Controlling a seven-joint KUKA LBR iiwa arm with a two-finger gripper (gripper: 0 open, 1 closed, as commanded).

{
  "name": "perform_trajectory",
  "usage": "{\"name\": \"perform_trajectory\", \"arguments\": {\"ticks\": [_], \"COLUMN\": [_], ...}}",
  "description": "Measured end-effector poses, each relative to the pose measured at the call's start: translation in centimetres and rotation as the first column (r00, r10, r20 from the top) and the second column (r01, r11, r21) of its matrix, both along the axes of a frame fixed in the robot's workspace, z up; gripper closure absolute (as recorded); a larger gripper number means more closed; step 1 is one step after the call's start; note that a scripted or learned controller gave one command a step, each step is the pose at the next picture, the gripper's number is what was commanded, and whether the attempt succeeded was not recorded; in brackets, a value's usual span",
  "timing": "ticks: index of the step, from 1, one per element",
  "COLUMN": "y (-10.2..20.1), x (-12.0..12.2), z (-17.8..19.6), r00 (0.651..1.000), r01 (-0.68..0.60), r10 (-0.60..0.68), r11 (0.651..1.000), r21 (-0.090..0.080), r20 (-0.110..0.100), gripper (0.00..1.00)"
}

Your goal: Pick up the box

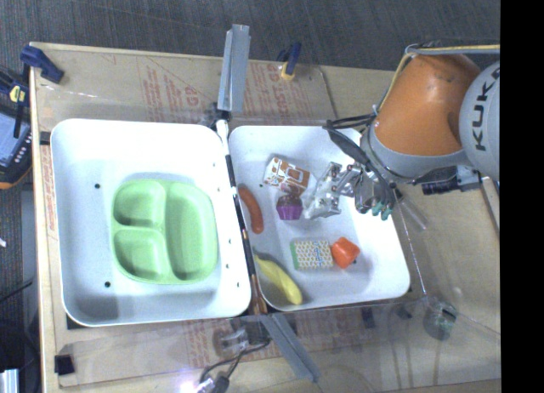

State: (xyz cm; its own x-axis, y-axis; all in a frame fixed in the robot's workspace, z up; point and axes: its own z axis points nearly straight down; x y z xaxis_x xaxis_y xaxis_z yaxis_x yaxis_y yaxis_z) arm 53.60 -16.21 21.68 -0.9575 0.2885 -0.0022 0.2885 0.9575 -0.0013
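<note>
A small brown and white box point(286, 173) lies tilted in the upper middle of the right bin point(387, 276). My gripper point(325, 199) hangs just to the right of it, low over the bin floor and close beside a purple cup-like item point(289, 207). A gap shows between the gripper and the box. A flat packet point(311, 253) with a green edge and a dotted pattern lies below the gripper, toward the bin's front.
Also in the right bin are a red sausage point(251, 209) by the left wall, a yellow banana point(279, 281) at the front left, and an orange item point(344, 252) beside the packet. The left bin point(76, 153) holds a green divided tray point(165, 230).
</note>
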Motion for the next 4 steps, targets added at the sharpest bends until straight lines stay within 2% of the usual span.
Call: {"name": "perform_trajectory", "arguments": {"ticks": [3,4], "y": [0.1,2.8], "x": [0.4,1.2], "z": [3.2,1.8], "r00": [1.0,0.841], "r01": [-0.006,-0.541], "r10": [0.007,0.541], "r11": [1.0,0.841], "r21": [-0.008,0.002], "r20": [0.007,-0.002], "gripper": [1.0,1.0]}}
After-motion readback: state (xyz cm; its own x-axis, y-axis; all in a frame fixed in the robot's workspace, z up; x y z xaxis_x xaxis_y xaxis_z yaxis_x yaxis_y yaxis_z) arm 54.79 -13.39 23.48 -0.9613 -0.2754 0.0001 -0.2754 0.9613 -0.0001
